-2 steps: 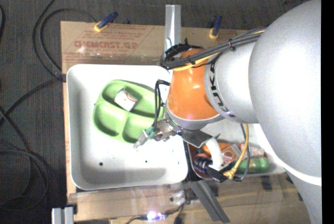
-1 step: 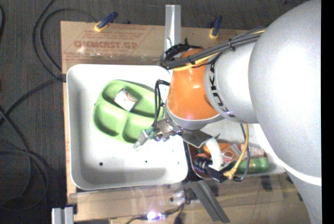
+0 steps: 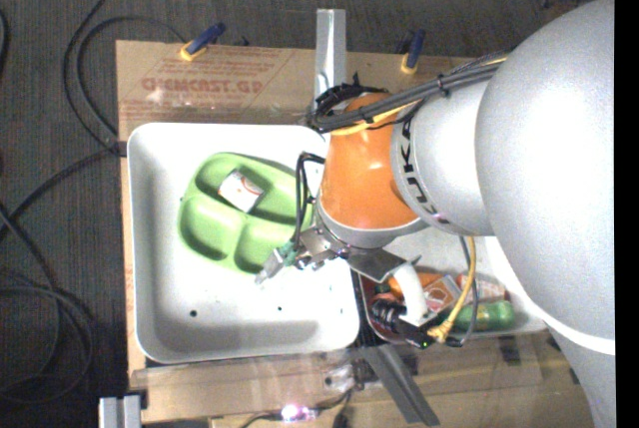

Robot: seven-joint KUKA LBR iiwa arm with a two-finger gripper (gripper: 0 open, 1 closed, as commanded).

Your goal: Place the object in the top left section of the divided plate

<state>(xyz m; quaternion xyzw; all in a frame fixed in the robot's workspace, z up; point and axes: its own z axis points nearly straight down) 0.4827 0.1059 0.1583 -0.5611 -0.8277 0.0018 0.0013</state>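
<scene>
A green divided plate lies in the left white bin. A small white and brown object rests in the plate's upper section, toward the top of the view. My gripper pokes out from under the orange wrist band and hovers at the plate's lower right rim, below and to the right of that object. The wrist hides most of the fingers and I see nothing held between them.
The big grey arm covers most of the right bin, where a green bottle-like item, a red and white packet and cables show. Cardboard with blue clamps lies behind the bins.
</scene>
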